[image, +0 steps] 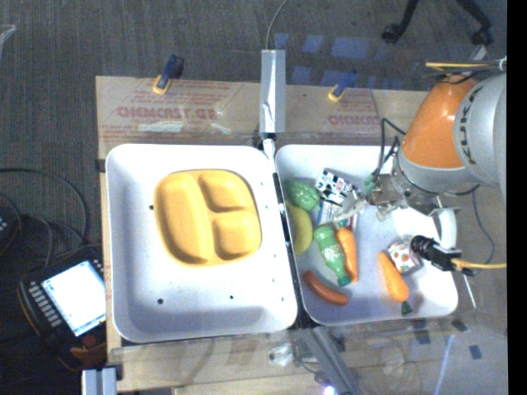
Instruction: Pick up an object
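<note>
Sitting in the left bin [132, 303] is a yellow tray [209, 215]. The right bin [428, 303] is holding toy food: green bottle [332, 253], two carrots [393, 276]. The gripper [362, 202] is hovering there; I cannot tell its grip.

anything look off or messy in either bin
Nothing looks spilled or broken. The toy food in the right bin is a loose jumble, with the green bottle lying on its side. The yellow tray sits slightly askew in the left bin.
</note>
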Tool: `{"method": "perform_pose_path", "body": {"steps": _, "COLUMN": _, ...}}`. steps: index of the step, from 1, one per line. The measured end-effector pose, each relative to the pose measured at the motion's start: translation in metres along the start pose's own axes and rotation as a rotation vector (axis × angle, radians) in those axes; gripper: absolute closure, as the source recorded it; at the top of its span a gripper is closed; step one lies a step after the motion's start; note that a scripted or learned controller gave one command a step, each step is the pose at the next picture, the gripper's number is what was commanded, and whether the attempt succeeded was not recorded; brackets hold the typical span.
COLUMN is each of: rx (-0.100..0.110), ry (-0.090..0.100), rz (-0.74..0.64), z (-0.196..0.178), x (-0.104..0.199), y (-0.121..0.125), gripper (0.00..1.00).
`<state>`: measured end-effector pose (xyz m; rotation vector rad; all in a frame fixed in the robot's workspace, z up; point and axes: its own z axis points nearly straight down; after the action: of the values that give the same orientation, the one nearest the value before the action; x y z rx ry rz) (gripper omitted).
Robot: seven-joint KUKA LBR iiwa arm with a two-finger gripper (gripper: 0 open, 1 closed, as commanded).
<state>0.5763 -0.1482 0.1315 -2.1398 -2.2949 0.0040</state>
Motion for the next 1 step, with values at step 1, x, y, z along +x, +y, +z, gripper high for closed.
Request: {"method": "perform_pose_path", "body": {"steps": 1, "rx": -0.01, "ry": -0.006, "rz": -0.083, "z": 0.0391, "x": 0.0504, "y": -0.0179, "gripper": 0.0}}
